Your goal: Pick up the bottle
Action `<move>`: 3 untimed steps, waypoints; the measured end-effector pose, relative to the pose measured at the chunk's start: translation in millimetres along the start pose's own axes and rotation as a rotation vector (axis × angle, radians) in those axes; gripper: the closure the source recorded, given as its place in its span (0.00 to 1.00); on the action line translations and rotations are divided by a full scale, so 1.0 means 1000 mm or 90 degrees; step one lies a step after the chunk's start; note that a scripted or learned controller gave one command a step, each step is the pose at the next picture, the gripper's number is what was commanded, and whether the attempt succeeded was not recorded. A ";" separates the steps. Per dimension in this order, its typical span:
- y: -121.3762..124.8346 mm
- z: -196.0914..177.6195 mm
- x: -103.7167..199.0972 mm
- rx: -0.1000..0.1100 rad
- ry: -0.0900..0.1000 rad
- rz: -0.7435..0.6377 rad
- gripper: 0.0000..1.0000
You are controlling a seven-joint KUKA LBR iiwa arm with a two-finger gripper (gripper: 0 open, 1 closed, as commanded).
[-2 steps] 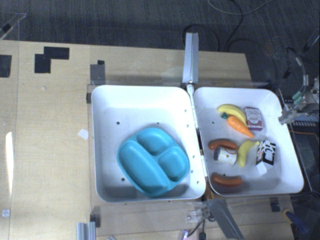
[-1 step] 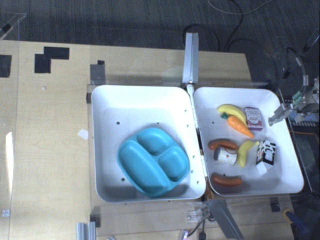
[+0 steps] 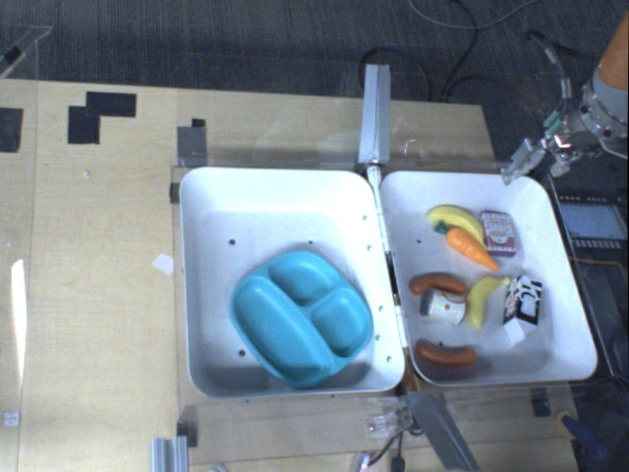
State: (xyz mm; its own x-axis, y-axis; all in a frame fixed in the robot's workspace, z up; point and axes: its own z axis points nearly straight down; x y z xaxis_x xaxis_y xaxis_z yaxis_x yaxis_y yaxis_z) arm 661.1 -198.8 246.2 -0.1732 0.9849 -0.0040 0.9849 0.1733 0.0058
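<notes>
The bottle (image 3: 523, 301) looks like the small black-and-white patterned one with a white end. It lies in the right bin (image 3: 565, 264) near the bin's right wall, beside a yellow curved piece (image 3: 483, 299). My gripper (image 3: 538, 159) hangs over the bin's back right corner, well above and behind the bottle. Its fingers are spread open and hold nothing.
The right bin also holds a banana (image 3: 454, 217), a carrot (image 3: 472, 248), a small red box (image 3: 498, 232), two sausages (image 3: 438, 283) (image 3: 446, 354) and a white cup (image 3: 444, 308). A blue divided plate (image 3: 301, 315) sits in the left bin (image 3: 216, 264). A metal post (image 3: 373, 116) stands behind the bins' shared edge.
</notes>
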 end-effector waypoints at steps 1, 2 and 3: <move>0.008 0.052 -0.007 0.000 0.000 0.034 0.00; 0.013 -0.082 0.020 -0.002 0.000 0.034 0.00; 0.004 -0.129 0.022 -0.002 0.000 -0.018 0.00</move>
State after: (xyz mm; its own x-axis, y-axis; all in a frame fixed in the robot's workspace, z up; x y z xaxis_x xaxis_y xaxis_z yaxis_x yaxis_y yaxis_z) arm 660.7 -175.8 375.4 -0.2003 0.9797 -0.0048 0.9797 0.2003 0.0086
